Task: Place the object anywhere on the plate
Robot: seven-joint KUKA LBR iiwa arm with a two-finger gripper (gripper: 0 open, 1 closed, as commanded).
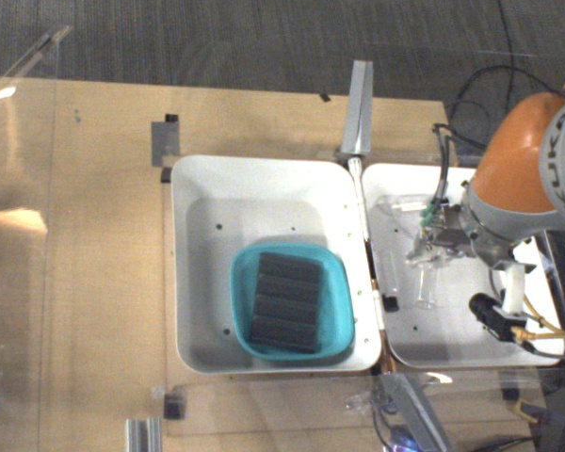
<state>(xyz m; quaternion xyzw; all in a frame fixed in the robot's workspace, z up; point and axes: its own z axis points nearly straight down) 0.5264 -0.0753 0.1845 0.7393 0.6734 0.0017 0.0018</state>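
A dark grey ridged block point(285, 301) lies flat on the turquoise plate point(336, 285), which sits in the front half of the left bin point(198, 252). The block rests fully inside the plate's rim, its long side running front to back. My gripper point(424, 276) hangs over the right bin point(405, 332), at that bin's left middle, well apart from the plate and the block. Nothing is visible in it.
The grey and orange arm point(527, 172) comes in from the right over the right bin. A small black clip point(389, 301) sits at the rim between the two bins. A grey metal post point(358, 106) stands behind the bins.
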